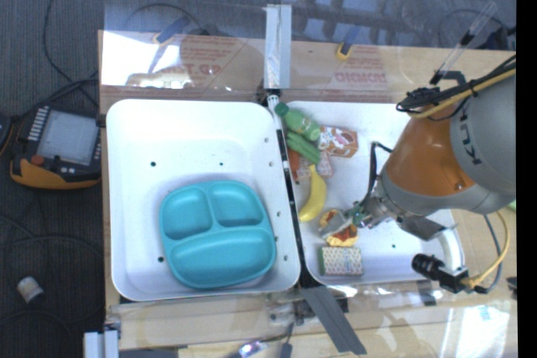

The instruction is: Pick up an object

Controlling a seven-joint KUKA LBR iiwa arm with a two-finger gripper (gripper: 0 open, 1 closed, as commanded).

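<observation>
In the right bin (382, 260) several small items lie along the left side. A green bottle (299, 125) is at the far end, with a red and white packet (338, 141) beside it. A yellow banana (314, 195) lies against the left wall. Nearer the front sit a small red and orange item (329, 220) and a pale speckled box (341, 262). My gripper (361, 214) hangs low in this bin, just right of the red and orange item and above the box. The orange band and grey arm (436, 163) cover the bin's right half.
The left bin (143, 138) holds a teal divided plate (220, 232) toward its front. A raised divider (287, 180) separates the two bins. Clear sheeting and cardboard stand behind the bins. Cables run along the arm at the right.
</observation>
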